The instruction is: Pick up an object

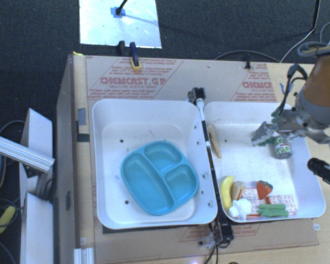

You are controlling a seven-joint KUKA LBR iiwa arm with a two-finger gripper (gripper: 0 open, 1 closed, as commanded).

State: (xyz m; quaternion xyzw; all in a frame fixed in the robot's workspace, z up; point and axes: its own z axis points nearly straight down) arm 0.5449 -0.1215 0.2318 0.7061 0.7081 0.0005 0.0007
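- Green-and-white label on a small can (282, 147), that's the thing the arm is on. It looks like a little tin with a pale metallic rim and a printed wrapper, green patches on white, standing roughly upright or maybe a bit tilted, hard to say.
- The can sits in the right bin (311, 172), up in the far part of it, near the bin's right wall.
- The gripper (275, 135) hangs right over the can, touching or almost touching its top. One grey finger (261, 135) sticks out to the can's left, so the fingers look spread apart, but I honestly can't tell whether the can is really clamped between them.
- Above the gripper you see the orange band of the arm (322, 76), up and to the right of the can.
- Well in front of the can, along the near wall of the same bin, there's a pile of toy food: a banana (226, 191), a white fluffy thing (241, 208), a strawberry-looking red piece (264, 188) and something green (274, 210) on a flat red-and-white printed pack (283, 201).
- Far to the can's left, by the bin's left wall, lies a thin yellowish stick-like item (214, 141).
- Further left of the can, past the divider, the left bin (107, 147) holds a blue divided plate (159, 176) with three compartments, lying flat.
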